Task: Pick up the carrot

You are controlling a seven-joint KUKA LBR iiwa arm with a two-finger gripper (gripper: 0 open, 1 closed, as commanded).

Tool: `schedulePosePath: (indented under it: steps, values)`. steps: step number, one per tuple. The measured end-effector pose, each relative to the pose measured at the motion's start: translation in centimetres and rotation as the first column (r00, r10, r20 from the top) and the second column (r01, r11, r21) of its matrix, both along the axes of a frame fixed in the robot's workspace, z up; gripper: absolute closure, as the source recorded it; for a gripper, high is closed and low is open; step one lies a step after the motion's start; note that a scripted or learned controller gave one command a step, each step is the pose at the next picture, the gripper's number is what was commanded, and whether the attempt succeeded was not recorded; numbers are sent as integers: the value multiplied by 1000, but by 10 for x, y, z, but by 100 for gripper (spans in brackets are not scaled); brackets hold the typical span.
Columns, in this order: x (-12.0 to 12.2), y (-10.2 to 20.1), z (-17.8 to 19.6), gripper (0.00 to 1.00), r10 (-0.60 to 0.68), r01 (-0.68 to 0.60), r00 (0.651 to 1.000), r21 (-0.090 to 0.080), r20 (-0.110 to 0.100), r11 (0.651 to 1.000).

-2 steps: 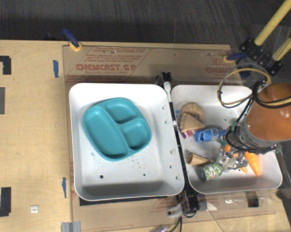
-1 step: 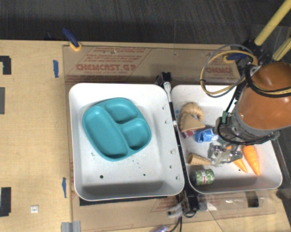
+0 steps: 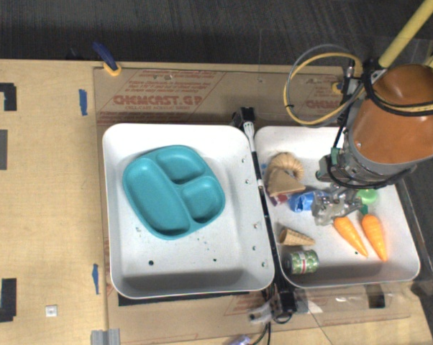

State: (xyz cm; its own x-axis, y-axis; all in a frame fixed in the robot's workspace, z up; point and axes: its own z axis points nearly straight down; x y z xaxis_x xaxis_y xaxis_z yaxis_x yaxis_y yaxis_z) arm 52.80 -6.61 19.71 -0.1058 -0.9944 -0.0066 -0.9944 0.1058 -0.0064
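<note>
Two orange carrots lie in the right bin (image 3: pixel 403 268): one carrot (image 3: pixel 350 234) slants toward the bin's front, the other carrot (image 3: pixel 375 236) lies just right of it. A green leafy top (image 3: pixel 367 197) shows at their upper ends. My gripper (image 3: pixel 336 207) hangs over the right bin, just above and left of the carrots' upper ends. The grey arm with its orange band (image 3: pixel 396 117) covers the back right part of the bin. Nothing is visibly held.
The left bin (image 3: pixel 123 264) holds a teal divided plate (image 3: pixel 174 190). In the right bin lie a brown croissant-like item (image 3: pixel 284 174), a blue object (image 3: pixel 301 203), a small cone (image 3: pixel 294 236) and a green can (image 3: pixel 302 261). Yellow cable loops behind the bin.
</note>
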Motion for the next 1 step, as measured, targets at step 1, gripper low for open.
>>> schedulePosePath:
  steps: [1]
  values:
    - [0,0,0,0,1,-1,1000,0,-1,1000]
